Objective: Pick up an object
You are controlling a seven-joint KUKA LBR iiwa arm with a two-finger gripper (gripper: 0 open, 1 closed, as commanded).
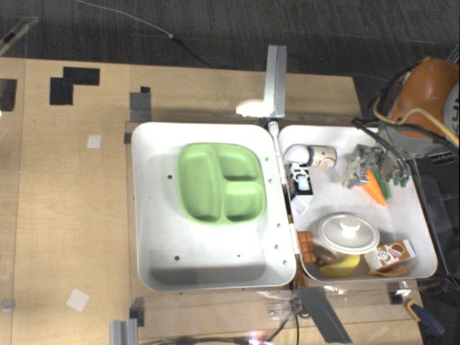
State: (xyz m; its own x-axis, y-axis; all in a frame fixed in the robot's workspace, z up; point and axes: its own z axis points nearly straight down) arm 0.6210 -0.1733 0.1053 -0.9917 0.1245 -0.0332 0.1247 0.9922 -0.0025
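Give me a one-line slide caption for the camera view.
Gripper poised over a toy carrot in the right bin; green divided plate lies in the left bin.

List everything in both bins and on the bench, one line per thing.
left bin: one, white, bench centre
divided plate: one, green, in the left bin
right bin: one, white, beside the left bin
can: one, white and orange, lying at the right bin's far left
pot lid: one, white with knob, right bin's near side
banana: one, yellow, under the lid's near edge
carton: one, brown and white, near right corner
carrot: one, orange with green top, far right of the right bin
hand: one, grey, just above the carrot
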